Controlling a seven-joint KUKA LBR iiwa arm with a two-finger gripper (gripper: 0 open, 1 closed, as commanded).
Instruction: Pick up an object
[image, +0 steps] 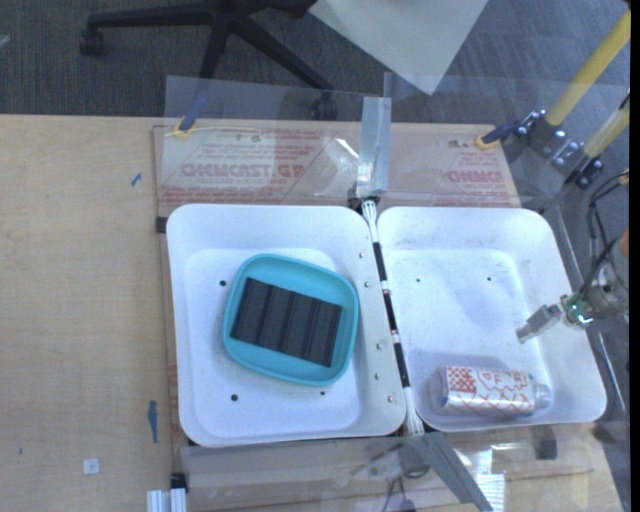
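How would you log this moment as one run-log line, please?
gripper: over right bin, holding nothing | can: lying in right bin, near front | teal tray: in left bin | pick: not yet done

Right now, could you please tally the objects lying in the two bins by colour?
Teal: 1, the dish with dark ridged insert, left bin
Red and white: 1, the patterned tube, right bin
Total: 2

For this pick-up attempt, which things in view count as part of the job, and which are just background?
Part of the job:
gripper, over the right bin
red-and-white patterned tube, lying in the right bin
teal tray with dark ribbed insert, in the left bin

Background:
office chair base
yellow pole
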